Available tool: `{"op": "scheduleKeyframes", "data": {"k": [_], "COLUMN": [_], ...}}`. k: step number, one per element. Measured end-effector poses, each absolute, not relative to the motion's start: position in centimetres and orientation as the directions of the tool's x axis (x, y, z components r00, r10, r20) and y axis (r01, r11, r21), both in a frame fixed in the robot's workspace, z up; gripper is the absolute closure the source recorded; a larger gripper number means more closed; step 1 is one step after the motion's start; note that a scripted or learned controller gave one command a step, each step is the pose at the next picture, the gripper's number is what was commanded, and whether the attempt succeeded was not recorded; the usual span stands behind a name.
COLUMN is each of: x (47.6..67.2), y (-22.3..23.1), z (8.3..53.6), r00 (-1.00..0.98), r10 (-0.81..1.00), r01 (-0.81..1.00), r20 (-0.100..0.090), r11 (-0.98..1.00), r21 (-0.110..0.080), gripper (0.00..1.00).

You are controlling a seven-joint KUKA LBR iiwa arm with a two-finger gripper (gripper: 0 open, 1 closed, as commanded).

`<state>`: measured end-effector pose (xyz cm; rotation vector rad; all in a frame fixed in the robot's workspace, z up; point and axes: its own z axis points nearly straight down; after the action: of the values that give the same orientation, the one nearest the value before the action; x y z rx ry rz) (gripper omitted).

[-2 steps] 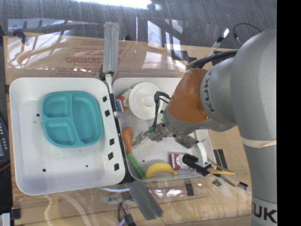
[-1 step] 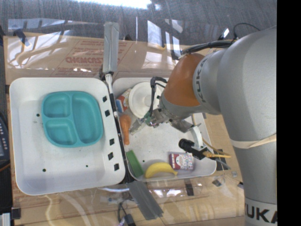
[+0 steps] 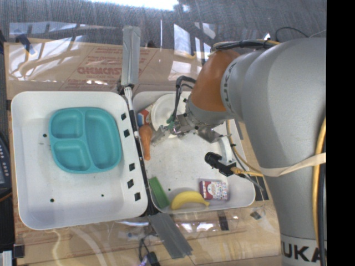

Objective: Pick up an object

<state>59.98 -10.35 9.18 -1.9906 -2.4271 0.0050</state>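
Observation:
In the right bin (image 3: 183, 162), an orange carrot (image 3: 145, 141) lies along the left wall. A yellow banana (image 3: 188, 199) rests at the front edge, between a green block (image 3: 157, 192) and a small red-and-white carton (image 3: 214, 190). A white bowl (image 3: 162, 111) sits at the back, with a small red-and-blue item (image 3: 143, 117) beside it. My gripper (image 3: 164, 131) hangs low over the bin's back left part, just right of the carrot and in front of the bowl. I see nothing held in it.
The left bin (image 3: 33, 198) holds a teal divided plate (image 3: 84, 138). A ridge (image 3: 135, 154) separates the two bins. The big grey arm covers the right side of the view, and a black cable fitting (image 3: 218, 163) hangs over the right bin.

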Motion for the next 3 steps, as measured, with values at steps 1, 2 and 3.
{"op": "scheduleKeyframes", "data": {"k": [1,2,3], "x": [63.76,64.14,64.18], "y": [-11.72,-11.57,-11.83], "z": [8.88,8.83,8.83], "r00": [-0.231,-0.184,-0.205], "r10": [0.973,0.983,0.979], "r01": [0.972,0.981,0.977], "r20": [0.010,0.004,0.005], "r11": [0.231,0.184,0.205], "r21": [-0.052,-0.059,-0.058], "gripper": [0.00,0.00,0.00]}}
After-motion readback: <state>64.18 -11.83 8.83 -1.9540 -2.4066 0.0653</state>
